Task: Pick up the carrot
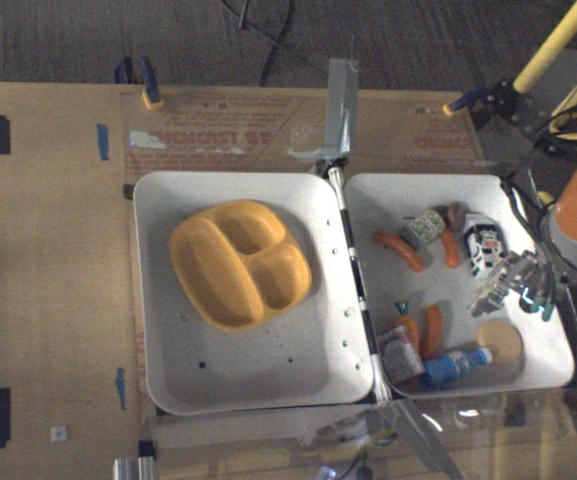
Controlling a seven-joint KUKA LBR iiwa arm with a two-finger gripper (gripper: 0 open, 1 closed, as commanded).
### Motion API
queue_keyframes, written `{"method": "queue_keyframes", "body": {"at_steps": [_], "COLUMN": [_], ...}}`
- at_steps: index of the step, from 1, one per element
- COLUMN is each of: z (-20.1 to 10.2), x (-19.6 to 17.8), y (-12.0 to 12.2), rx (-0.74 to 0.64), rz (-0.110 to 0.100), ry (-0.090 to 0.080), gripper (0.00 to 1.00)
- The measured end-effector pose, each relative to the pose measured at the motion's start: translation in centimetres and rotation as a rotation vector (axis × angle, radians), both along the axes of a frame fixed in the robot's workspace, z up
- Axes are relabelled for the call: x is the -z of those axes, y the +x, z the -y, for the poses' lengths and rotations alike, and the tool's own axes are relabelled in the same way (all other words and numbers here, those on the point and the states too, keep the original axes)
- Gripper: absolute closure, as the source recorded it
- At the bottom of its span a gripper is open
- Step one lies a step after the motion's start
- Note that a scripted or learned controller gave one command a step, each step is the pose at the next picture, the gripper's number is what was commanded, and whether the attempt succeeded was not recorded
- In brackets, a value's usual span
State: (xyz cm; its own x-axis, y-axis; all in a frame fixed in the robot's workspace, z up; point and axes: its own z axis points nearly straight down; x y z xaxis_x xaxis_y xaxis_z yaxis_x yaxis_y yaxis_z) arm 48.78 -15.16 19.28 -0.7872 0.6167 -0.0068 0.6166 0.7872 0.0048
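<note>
2 white bins side by side, left bin [158,368] containing a yellow 3-compartment plate [240,263], right bin [548,368] containing a carrot [409,326], orange sausages, a small bottle [458,365], gripper [503,286] above right bin's right side

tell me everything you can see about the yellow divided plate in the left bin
The yellow divided plate looks like moulded plastic, rounded in outline, with three compartments: a long one down its left side and two smaller ones on the right, parted by raised ridges. All three look bare. It sits right way up, flat on the floor of the left bin, toward the upper middle and turned at a slight angle to the walls. Nothing else touches it; the gripper is over the right bin.
</note>
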Motion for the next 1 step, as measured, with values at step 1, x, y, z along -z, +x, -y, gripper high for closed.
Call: {"method": "queue_keyframes", "body": {"at_steps": [1], "z": [-9.42], "x": [0.83], "y": [-0.8], "rx": [0.179], "rz": [-0.008], "ry": [0.002], "gripper": [1.0]}}
